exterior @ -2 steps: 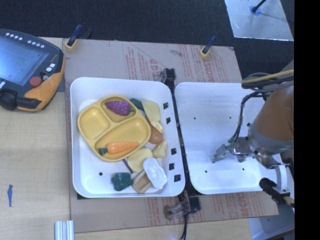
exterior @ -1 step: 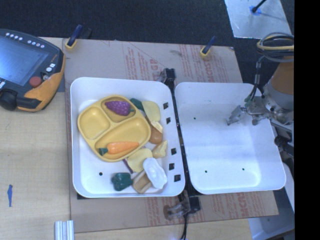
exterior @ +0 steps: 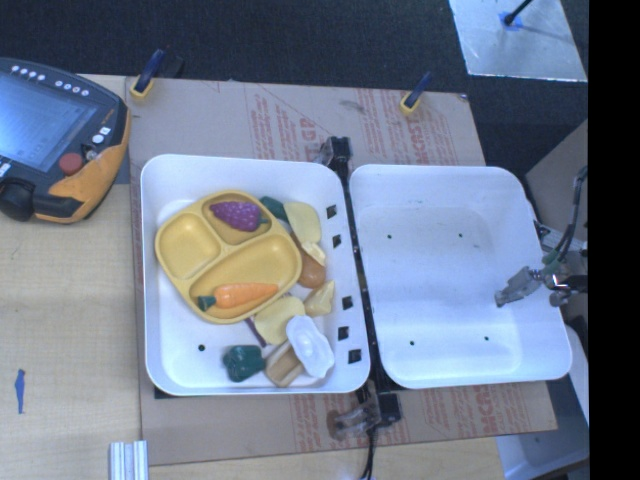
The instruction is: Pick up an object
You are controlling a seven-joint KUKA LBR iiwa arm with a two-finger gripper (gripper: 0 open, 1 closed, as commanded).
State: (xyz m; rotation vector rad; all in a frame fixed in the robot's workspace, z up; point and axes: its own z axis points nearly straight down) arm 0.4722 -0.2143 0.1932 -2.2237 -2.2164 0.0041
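The left white bin (exterior: 152, 298) holds a yellow divided plate (exterior: 190, 243) with purple grapes (exterior: 238, 214) and an orange carrot (exterior: 240, 294) in its compartments. Around the plate's right and lower sides lie several toy foods, among them a dark green piece (exterior: 241, 362), a white piece (exterior: 310, 348) and a tan piece (exterior: 284, 368). My gripper (exterior: 518, 288) is a small grey shape at the right edge of the right white bin (exterior: 440, 268), low over the bin floor and far from all the toys. Nothing shows in its grasp.
A teach pendant (exterior: 55, 138) with a screen lies on the bench at the far left. Two clamps (exterior: 146, 74) (exterior: 415, 92) sit on the cardboard behind the bins. A black divider (exterior: 350, 268) runs between the two bins.
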